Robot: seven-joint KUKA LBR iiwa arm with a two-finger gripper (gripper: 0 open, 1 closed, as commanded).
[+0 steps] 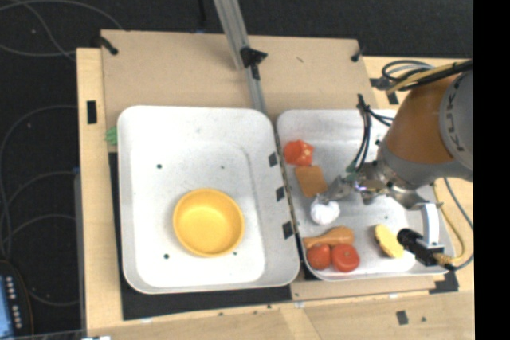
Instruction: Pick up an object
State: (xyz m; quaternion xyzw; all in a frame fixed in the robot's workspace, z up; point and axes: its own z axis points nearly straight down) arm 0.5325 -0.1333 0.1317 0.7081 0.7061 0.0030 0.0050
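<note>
1. I see the gripper (344, 189) low in the right bin (335, 127), just above a white object (324, 212); whether it is open or closed I cannot tell.
2. The orange sausage-shaped piece (329, 236) lies with its long axis left-right.
3. Count, right bin: three red pieces, one brown block (311, 181), one yellow piece (388, 241).
4. Left bin (159, 139): one yellow bowl (209, 222).

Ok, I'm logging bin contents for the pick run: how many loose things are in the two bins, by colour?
Red: 3, one at top, two at bottom
Orange-brown: 2
Yellow: 2, bowl, small piece
White: 1
Total: 8
</note>
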